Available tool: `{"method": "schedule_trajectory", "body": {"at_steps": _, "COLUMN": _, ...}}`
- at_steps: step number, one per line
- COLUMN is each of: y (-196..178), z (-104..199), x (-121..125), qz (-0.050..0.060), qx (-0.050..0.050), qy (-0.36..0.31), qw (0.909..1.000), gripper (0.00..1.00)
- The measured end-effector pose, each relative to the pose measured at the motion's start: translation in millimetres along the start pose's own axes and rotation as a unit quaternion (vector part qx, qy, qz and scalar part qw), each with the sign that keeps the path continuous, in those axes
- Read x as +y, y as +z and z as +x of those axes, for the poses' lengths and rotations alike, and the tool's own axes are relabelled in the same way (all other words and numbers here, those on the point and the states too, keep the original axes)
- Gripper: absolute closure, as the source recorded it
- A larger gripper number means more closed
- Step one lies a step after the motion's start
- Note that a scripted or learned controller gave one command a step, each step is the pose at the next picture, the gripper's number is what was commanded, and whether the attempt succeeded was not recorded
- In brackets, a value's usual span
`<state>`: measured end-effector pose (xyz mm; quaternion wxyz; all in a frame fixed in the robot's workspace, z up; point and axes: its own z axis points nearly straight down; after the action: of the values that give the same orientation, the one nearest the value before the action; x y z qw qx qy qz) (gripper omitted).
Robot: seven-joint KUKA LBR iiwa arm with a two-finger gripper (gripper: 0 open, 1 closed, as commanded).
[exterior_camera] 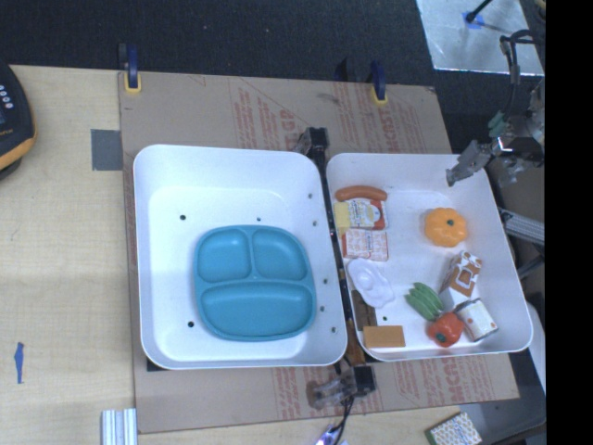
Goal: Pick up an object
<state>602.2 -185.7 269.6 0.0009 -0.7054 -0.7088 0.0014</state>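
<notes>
The right white bin (500, 248) holds several toy foods. These include a red sausage (359, 194), a yellow and red packet (361, 215), a white and red packet (366, 244), a white lump (372, 284) and an orange pumpkin (445, 227). Nearer the front lie a green vegetable (424, 298), a red tomato (445, 331), a brown and white box (463, 274), a small white carton (478, 320) and a brown slab (384, 336). My gripper (466, 163) hangs over the bin's far right corner, apart from all of them, with nothing seen in it.
The left white bin (157, 248) holds a blue divided plate (255, 282). Both bins rest on a cardboard sheet (232, 109) held by blue clamps (132, 68) at the back. A dark and yellow device (11, 114) lies at the far left.
</notes>
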Motion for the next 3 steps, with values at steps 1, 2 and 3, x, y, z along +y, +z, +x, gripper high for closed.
{"method": "schedule_trajectory", "body": {"at_steps": 1, "y": 186.5, "z": -25.8, "x": -16.1, "qz": 0.005, "qx": 0.001, "qy": 0.0, "qw": 1.0, "gripper": 0.0}}
{"method": "schedule_trajectory", "body": {"at_steps": 2, "y": 176.4, "z": -26.0, "x": 47.4, "qz": -0.003, "qx": 0.0, "qy": -0.001, "qw": 1.0, "gripper": 0.0}}
{"method": "schedule_trajectory", "body": {"at_steps": 3, "y": 178.0, "z": -14.7, "x": -5.4, "qz": 0.002, "qx": 0.001, "qy": 0.001, "qw": 1.0, "gripper": 0.0}}
